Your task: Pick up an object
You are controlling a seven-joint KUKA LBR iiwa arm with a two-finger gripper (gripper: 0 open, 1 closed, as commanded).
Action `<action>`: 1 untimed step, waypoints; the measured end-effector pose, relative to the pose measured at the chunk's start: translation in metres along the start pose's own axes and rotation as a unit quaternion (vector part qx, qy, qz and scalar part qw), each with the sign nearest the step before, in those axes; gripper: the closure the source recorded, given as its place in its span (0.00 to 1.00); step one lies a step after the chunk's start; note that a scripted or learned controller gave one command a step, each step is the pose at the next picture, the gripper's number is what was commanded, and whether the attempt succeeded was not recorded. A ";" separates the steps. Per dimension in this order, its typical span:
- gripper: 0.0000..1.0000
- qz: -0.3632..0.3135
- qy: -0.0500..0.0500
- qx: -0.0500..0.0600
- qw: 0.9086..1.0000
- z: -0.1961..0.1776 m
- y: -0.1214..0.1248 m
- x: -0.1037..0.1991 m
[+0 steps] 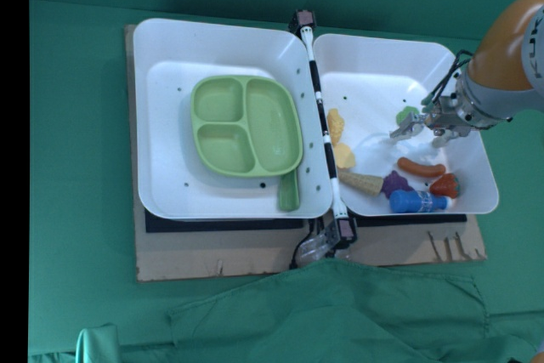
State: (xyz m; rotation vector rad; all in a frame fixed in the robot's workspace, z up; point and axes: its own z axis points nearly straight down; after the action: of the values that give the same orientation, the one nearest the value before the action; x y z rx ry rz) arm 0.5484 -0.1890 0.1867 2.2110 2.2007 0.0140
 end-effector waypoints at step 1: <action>0.00 0.000 -0.001 -0.001 1.000 -0.001 -0.051 -0.001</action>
State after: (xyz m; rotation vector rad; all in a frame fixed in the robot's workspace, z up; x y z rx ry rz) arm 0.4977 -0.1894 0.1869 2.2097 2.1978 0.0156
